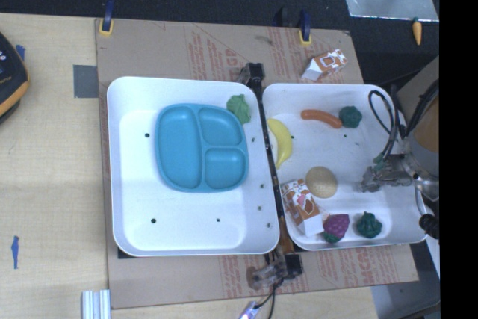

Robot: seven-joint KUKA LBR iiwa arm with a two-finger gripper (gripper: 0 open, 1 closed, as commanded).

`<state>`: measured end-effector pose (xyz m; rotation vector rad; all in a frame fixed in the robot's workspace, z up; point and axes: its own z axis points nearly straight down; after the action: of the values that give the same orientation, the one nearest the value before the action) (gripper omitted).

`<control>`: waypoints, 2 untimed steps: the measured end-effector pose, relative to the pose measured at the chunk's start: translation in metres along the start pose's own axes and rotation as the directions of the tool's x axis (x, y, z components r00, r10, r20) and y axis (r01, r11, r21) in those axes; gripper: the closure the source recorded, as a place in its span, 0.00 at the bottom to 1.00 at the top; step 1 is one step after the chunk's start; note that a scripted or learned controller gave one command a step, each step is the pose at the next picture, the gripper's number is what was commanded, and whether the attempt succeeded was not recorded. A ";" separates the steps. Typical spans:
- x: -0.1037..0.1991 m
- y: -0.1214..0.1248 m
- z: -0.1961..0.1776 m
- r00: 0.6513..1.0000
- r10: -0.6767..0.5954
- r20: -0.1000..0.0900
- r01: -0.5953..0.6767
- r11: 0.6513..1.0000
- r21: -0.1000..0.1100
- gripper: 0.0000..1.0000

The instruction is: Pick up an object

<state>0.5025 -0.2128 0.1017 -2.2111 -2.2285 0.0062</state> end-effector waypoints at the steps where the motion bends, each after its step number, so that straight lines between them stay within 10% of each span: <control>1: 0.088 0.027 -0.052 1.000 0.001 -0.001 -0.001 1.000 -0.002 1.00; 2: 0.087 0.027 -0.052 1.000 0.002 -0.001 -0.002 1.000 -0.001 0.00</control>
<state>0.5291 -0.1250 0.1531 -2.2131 -2.2268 0.0039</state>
